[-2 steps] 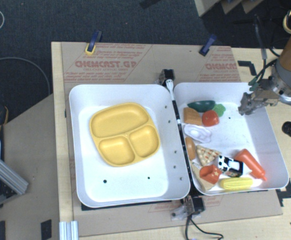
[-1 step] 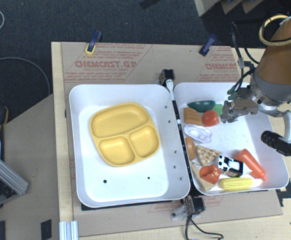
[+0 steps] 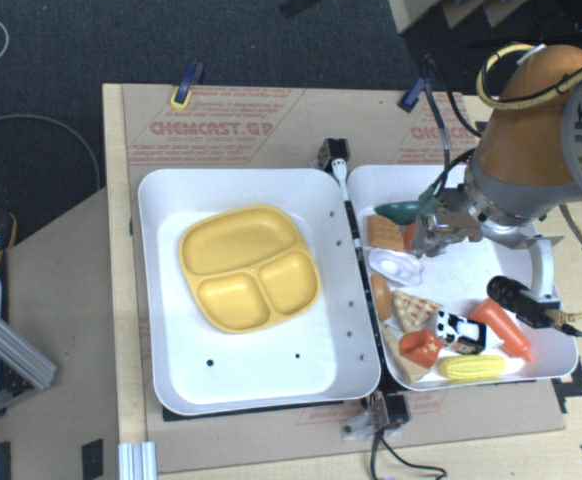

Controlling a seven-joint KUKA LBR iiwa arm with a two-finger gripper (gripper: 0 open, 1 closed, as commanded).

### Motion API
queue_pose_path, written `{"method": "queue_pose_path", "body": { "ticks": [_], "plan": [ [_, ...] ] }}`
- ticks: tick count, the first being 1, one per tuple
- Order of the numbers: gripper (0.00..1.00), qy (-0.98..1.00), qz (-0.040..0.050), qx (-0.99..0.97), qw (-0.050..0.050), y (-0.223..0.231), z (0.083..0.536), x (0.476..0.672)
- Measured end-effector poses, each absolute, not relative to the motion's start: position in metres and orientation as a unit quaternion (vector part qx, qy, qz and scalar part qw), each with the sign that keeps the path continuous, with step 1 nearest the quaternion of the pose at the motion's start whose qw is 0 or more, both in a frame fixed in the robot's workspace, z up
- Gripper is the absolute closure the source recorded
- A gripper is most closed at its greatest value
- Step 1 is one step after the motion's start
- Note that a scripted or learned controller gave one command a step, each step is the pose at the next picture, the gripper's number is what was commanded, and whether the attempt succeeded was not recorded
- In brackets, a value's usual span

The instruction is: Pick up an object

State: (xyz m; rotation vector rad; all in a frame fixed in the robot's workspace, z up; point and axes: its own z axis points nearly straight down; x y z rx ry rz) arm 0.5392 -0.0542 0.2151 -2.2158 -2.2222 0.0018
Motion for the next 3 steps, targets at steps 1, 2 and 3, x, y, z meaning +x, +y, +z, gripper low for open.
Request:
{"method": "queue_pose_path", "body": {
  "ticks": [1, 2, 3],
  "plan": [
    [1.00, -0.709, 0.0001, -0.705, 0.003, 0.001, 0.212, 0.530],
    [1.00, -0.709, -0.0004, -0.706, 0.001, 0.029, 0.219, 0.523],
    [1.00, -0.707, -0.0007, -0.707, -0.001, 0.021, 0.232, 0.528]
  ]
}}
